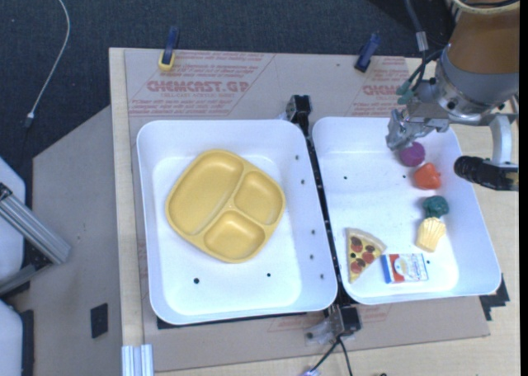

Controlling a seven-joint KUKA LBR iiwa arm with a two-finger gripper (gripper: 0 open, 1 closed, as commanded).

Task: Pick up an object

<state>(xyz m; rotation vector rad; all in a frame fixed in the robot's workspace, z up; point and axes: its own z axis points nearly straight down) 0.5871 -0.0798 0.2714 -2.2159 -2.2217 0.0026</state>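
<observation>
On the brown cardboard-covered surface [247,77], the left shallow white bin [165,284] holds a yellow plastic divided plate [225,204] with three compartments, lying flat near the bin's middle. In the right shallow white bin [363,160], a toy pizza slice [362,252] with red dots lies near the front left corner, and just beside it to the right sits a small red, white and blue carton [405,268]. Farther right, a pale yellow toy corn cob [430,233] lies just below a small dark green toy vegetable [435,205], the two touching or nearly so. Above them sits a red-orange rounded toy fruit [426,176], and next to it, near the far wall, a small purple rounded toy [412,153], smooth and glossy. The claw [406,137] hangs right over this purple toy, seemingly touching its top; whether it is clenched or released cannot be told from here.
</observation>
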